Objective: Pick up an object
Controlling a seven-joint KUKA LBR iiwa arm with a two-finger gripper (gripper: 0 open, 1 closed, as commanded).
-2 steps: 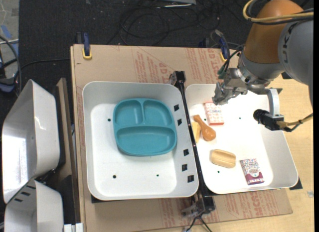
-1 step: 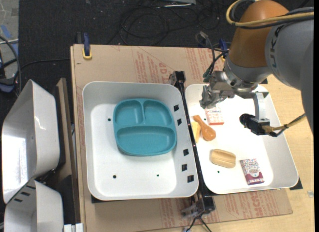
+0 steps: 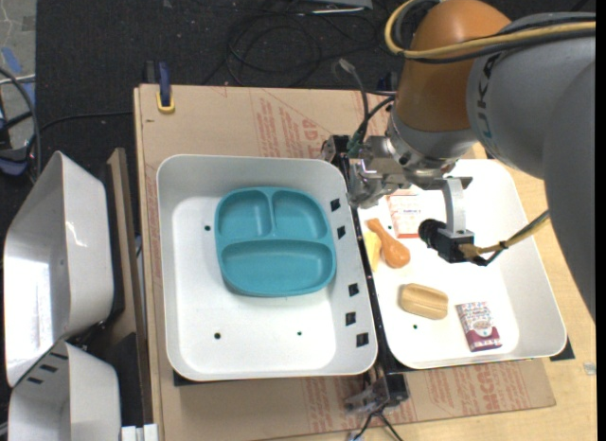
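We take the orange spoon-shaped toy (image 3: 388,246) as the likeliest target: it lies in the right bin (image 3: 530,240) near that bin's left wall, its long axis running from far-left to near-right. The gripper (image 3: 379,176) hangs just beyond its far end, close to the wall between the bins. We cannot tell whether the claw is released or clenched.

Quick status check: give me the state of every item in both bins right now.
Teal divided plate: flat, upright, in left bin.
Orange spoon-like toy: lying in right bin, by the divider.
Bread-like piece: lying flat.
Small packet: lying flat, near front edge.
White card: flat, partly under the arm.
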